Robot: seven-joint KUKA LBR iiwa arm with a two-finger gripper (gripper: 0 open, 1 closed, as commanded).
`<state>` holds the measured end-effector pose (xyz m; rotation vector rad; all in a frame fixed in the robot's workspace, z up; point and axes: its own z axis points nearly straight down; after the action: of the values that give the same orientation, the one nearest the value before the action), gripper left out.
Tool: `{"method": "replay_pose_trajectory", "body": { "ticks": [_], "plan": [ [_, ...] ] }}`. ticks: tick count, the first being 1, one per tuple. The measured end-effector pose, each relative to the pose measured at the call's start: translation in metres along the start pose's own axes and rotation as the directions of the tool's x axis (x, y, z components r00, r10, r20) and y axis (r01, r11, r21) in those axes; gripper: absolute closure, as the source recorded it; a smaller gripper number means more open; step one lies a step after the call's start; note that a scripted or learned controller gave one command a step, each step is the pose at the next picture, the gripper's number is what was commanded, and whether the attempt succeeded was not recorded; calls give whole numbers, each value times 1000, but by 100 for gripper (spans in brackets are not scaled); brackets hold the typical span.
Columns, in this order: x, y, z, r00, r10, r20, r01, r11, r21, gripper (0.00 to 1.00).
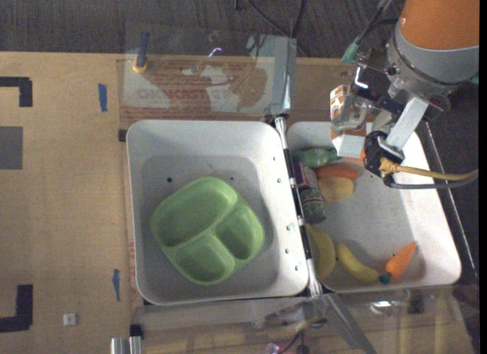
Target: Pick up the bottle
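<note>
Dark bottle (311,200) by right bin's (434,231) left wall, below-left of fingers (348,120), finger state can't tell

Only lettering I can spot is on the clear plastic sheet with reddish-brown print (199,86) lying flat at the far edge of the bench, behind the left white bin (135,192). Way too blurry to actually read though.
</note>
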<state>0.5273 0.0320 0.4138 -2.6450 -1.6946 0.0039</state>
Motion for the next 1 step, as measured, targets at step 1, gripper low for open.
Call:
{"method": "replay_pose_trajectory", "body": {
  "ticks": [1],
  "plan": [
    [16, -37, -1, 1000, 6, 1, -6, 1000, 3, 100]
  ]
}}
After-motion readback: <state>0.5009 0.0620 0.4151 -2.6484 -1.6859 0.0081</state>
